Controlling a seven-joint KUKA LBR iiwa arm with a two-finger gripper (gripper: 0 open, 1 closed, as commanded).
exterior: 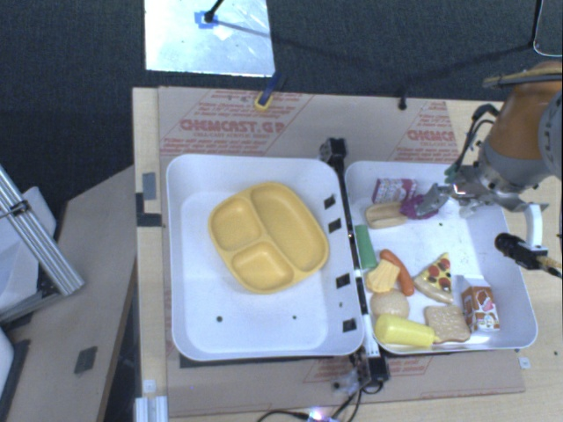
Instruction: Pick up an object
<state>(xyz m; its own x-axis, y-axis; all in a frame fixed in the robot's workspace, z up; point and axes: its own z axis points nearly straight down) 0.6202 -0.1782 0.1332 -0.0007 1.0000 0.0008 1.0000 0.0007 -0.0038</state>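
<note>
The right white bin [506, 275] holds several toy foods. A purple item [411, 206] lies at its back, between a pink-and-white packet [393, 189] and a tan bun [384, 215]. My gripper [432, 202] hangs low over the back of this bin, right beside the purple item on its right, and may be touching it. The grey arm with its orange band [528, 112] comes in from the right. Toward the front lie a pizza slice [436, 277], an orange carrot [398, 271], a bread slice [446, 323] and a brown box [480, 309].
The left bin [189, 323] carries a yellow divided plate [266, 236]. A green stick [364, 246], a yellow wedge [383, 278], a tan ball [390, 304] and a yellow oblong piece [403, 330] crowd the right bin's left edge. A black part of the arm [519, 251] juts over the bin's right wall.
</note>
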